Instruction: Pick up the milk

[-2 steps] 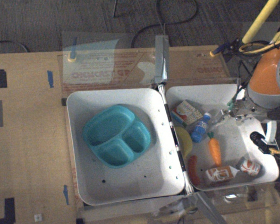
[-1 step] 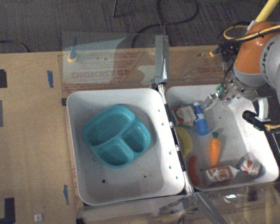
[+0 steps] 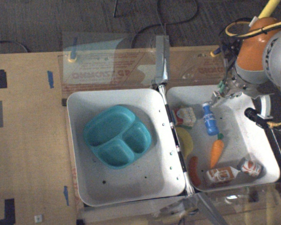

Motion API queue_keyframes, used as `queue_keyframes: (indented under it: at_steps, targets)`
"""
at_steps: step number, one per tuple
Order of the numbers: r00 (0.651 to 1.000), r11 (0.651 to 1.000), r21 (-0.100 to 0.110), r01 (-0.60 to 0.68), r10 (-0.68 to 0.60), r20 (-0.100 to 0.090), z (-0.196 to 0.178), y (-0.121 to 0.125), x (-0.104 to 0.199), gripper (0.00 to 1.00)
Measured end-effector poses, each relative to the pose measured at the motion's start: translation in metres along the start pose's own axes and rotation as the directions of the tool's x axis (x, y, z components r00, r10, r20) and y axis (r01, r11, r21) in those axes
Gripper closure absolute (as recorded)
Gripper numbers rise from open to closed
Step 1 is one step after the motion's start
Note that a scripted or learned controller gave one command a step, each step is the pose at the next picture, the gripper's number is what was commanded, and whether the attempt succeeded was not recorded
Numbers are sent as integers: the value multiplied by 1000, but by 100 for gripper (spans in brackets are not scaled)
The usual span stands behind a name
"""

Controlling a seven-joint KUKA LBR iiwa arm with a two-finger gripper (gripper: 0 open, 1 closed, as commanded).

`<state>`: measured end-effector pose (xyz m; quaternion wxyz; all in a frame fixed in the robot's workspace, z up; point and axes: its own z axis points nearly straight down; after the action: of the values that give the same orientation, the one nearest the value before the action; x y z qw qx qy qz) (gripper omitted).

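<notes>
Here we see the arm (image 3: 260,54) over the far right corner of the right bin (image 3: 272,170). Its gripper (image 3: 218,94) hangs just right of the blue bottle (image 3: 209,120), near the bottle's top. We cannot tell if the jaws are open or closed, because they are small and blurred, and we see nothing between them.

The milk (image 3: 222,174) is a small carton lying on its side at the near wall of the right bin, well apart from the gripper. The carrot (image 3: 217,151) lies just above the milk, and a can (image 3: 250,166) lies just right of it. A red sausage (image 3: 194,170) is left of the milk. A teal plate (image 3: 116,135) sits in the left bin (image 3: 83,184).
</notes>
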<state>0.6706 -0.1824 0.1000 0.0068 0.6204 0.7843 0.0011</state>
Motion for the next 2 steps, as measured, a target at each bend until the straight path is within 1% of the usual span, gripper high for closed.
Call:
queue_keyframes:
  at_steps: [1,2]
  targets:
    - [1000,1000,1,1,-1,0,0,0,1,0]
    - [1000,1000,1,1,-1,0,0,0,1,0]
